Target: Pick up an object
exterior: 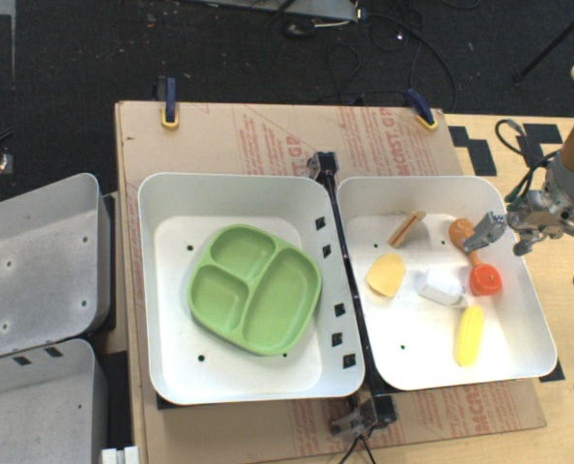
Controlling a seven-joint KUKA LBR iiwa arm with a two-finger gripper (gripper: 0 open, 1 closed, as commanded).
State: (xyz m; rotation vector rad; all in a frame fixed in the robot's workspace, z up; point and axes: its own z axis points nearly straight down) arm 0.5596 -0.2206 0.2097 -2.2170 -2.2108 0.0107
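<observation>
The gripper (pixel 509 232) is positioned over the right edge of the right bin (pixel 533 351), with its two fingers spread apart and nothing between them. Just beside the left finger lies an orange-brown piece (pixel 463 231), apparently not in contact, though the angle makes this uncertain. A red-orange object (pixel 485 279) lies below it. Further left are a white block (pixel 440 286), a yellow wedge (pixel 387 275) and a tan stick (pixel 406 228). A yellow corn-like item (pixel 470 334) lies nearer the front. The left bin (pixel 171 356) contains a green divided plate (pixel 256 289).
</observation>
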